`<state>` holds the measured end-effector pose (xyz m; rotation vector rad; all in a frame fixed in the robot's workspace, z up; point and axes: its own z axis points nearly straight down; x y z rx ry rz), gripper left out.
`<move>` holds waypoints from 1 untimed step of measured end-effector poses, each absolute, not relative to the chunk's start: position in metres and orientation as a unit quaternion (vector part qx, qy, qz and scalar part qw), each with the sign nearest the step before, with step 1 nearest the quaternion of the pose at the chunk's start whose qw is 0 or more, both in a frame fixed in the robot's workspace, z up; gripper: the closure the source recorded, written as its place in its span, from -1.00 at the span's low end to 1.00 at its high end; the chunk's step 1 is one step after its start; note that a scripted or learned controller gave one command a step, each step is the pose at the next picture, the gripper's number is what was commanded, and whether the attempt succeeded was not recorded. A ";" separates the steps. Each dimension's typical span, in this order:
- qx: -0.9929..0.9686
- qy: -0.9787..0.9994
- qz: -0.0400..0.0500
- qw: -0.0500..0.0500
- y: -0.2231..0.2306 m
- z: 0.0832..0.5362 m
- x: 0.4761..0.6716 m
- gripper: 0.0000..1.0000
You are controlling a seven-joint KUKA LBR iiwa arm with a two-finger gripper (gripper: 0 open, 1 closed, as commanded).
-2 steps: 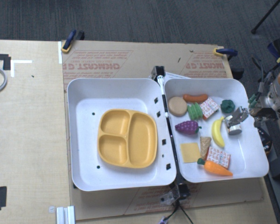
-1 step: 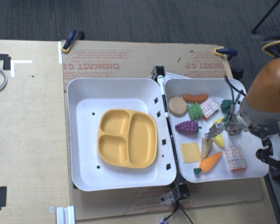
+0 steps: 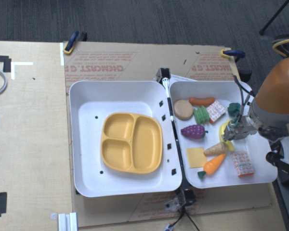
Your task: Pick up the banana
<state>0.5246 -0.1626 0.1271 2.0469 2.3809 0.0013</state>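
The yellow banana (image 3: 224, 130) lies in the right bin (image 3: 260, 177), near its right-hand middle, and only a small curved part of it shows. My gripper (image 3: 233, 134) hangs low directly over the banana's right side and hides most of it. The grey arm with its orange band (image 3: 278, 88) reaches in from the right above the bin's edge.
Toy foods crowd the banana: purple grapes (image 3: 193, 131), a tan cone (image 3: 216, 149), a carrot (image 3: 213, 163), a cheese slice (image 3: 195, 157), a green vegetable (image 3: 201, 115), a sausage (image 3: 202, 100) and a printed box (image 3: 242, 163). The left bin (image 3: 82, 105) holds a yellow divided plate (image 3: 132, 142).
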 end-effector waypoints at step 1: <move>0.587 0.810 0.000 0.001 -0.120 0.133 0.593 1.00</move>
